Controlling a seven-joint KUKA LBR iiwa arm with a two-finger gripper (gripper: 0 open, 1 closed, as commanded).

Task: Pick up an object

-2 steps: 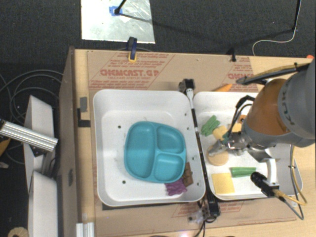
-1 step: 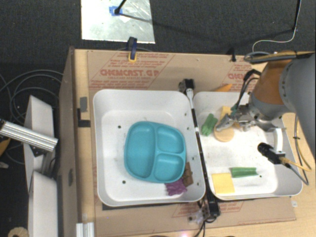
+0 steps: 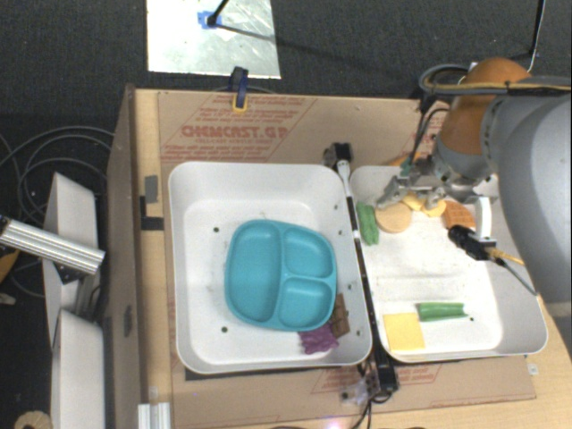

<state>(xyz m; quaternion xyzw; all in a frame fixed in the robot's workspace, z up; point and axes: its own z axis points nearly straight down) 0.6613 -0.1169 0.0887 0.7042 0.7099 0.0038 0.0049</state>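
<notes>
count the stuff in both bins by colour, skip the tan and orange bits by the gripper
teal: 1, plate
purple: 1, scrap
brown: 1, chunk
green: 2, far piece, near piece
yellow: 1, square
total: 6

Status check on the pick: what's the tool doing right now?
Tool at right bin's far end, over tan disc and orange bits. No hold visible. Green stick and yellow square lie apart, near end.

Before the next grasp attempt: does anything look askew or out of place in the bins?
The blue plate sits skewed in the left bin, with a purple piece and a brown piece lying off it by its near corner.
</notes>
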